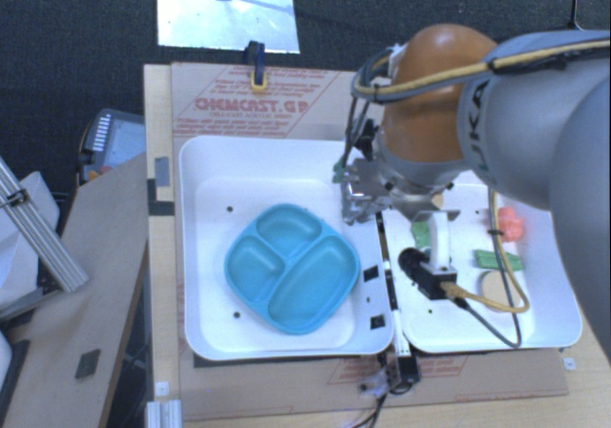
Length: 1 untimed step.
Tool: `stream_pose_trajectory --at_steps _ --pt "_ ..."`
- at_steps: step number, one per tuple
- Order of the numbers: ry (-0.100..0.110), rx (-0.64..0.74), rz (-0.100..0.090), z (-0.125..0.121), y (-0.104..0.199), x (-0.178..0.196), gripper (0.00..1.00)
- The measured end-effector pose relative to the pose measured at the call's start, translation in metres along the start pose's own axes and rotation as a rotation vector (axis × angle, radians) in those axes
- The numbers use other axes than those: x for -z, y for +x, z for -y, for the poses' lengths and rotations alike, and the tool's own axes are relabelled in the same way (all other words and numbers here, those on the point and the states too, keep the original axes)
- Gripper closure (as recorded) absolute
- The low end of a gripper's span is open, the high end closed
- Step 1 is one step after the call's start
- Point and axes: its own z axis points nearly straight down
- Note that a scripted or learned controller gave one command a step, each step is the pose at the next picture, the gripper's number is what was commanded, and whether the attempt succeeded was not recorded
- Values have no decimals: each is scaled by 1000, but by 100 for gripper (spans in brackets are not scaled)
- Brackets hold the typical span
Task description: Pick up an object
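A light blue divided plate (291, 267) lies flat in the middle of the left bin (205, 225). In the right bin (549, 321) a pink object (512, 224) rests near the right wall, with a flat green piece (502, 261) just in front of it. Another green object (420, 226) peeks out beside the wrist. My gripper (356, 193) hangs under the orange wrist band, over the left bin's right side, just beyond the plate's far right rim. I see nothing held in it.
The big grey arm covers the back half of the right bin. A ridge (387, 273) with black clips separates the two bins. Cardboard (248, 103) lies behind the bins, and a metal rail (38, 235) stands at the far left.
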Motion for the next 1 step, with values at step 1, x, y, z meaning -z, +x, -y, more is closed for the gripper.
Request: stream_pose_trajectory --at_steps 1 --pt "-1 -6 1 -1 -3 0 0"
